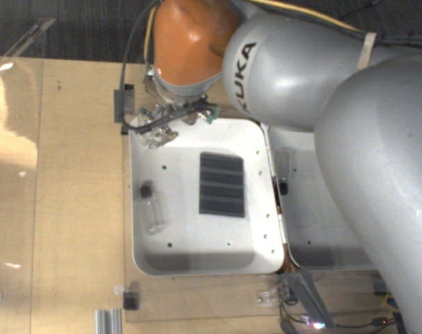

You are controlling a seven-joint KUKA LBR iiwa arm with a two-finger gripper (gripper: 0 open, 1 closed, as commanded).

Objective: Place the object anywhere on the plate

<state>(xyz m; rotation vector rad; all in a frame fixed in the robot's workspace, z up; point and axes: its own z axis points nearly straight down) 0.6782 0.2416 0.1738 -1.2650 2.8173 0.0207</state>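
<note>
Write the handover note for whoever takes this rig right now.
Gripper: at the left bin's far left corner, above the rim; finger state unclear, nothing seen held.
Things: a small clear bottle with a dark cap lies on the left bin's floor by its left wall. A dark ribbed plate lies flat mid-bin.
Done: nothing placed.
Left: grasp the bottle, set it on the plate.

the grey arm bears the black lettering "kuka"

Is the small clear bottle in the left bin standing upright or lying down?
Lying down. The clear bottle rests lengthwise on the left bin's floor, dark cap toward the far wall, left of the dark ridged plate.
</note>
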